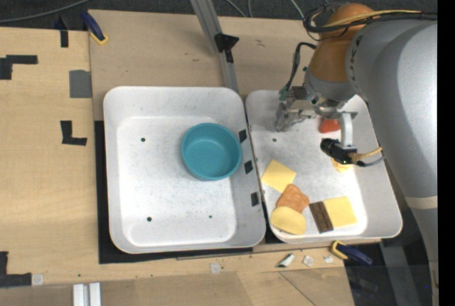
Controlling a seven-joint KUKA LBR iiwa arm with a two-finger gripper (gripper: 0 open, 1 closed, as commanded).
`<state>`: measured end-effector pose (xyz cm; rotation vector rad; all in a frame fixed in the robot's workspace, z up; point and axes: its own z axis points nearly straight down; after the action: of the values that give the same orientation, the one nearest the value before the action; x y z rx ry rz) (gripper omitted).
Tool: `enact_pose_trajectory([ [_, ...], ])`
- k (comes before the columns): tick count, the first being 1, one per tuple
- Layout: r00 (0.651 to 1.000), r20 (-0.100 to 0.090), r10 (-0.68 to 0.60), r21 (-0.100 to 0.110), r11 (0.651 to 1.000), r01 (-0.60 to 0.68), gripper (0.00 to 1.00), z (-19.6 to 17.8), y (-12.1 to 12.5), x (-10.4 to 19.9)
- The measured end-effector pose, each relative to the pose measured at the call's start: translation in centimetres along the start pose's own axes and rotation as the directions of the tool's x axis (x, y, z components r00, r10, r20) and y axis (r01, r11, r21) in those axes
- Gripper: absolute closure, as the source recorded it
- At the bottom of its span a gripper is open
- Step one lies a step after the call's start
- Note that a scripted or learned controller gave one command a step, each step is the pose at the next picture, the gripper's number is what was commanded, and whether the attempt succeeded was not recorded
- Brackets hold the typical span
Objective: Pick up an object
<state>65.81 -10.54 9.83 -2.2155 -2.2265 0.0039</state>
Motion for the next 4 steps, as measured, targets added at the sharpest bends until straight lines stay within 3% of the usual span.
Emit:
enact_pose_trajectory([
  [2,1.000,0.000,0.003,-0.007,1.000,-0.003,1.00,-11.7,0.8,-1.2],
  [4,1.000,-0.001,0.002,-0.005,1.000,-0.002,1.00,-19.8,0.7,-1.2],
])
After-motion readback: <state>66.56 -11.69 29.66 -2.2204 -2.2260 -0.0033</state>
